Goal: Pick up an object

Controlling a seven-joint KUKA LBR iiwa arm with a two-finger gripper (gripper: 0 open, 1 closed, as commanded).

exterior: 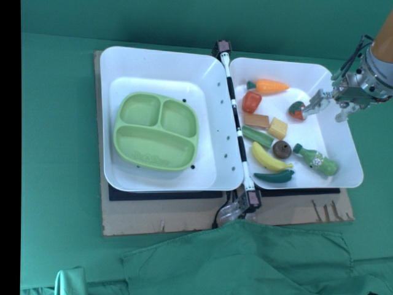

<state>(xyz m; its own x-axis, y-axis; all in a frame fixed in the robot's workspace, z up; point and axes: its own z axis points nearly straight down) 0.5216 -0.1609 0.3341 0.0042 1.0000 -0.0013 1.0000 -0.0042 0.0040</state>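
The hand point(327, 106) reaches in over the right edge of the right bin point(334, 165), hanging above its upper right part. Its 2 fingers point(316, 101) stand apart: one points left toward the bin's middle, the other drops lower at the right, with bare white bin floor showing between them. Nothing sits between them. The tip of the left finger lies right beside a small red and green toy point(297, 110), apparently a strawberry; whether it touches is not clear from this slant.

Further left in the same bin lie the other toy foods. An orange carrot point(270, 86) lies near the top wall, a red pepper point(251, 101) just below it. Below those come a tan block point(256, 120) and a yellow cheese-like block point(277, 128), side by side. A green cucumber point(258, 136) slants beneath them, with a brown round piece point(282, 149) at its lower end. A yellow banana point(269, 158) and a dark green chilli point(274, 176) lie near the bottom wall, and a green bottle point(315, 159) lies on its side at the lower right.

The left bin point(209, 78) holds a light green divided plate point(156, 131) with 3 compartments. Both bins rest on cardboard point(153, 217) on the green tabletop point(55, 134).
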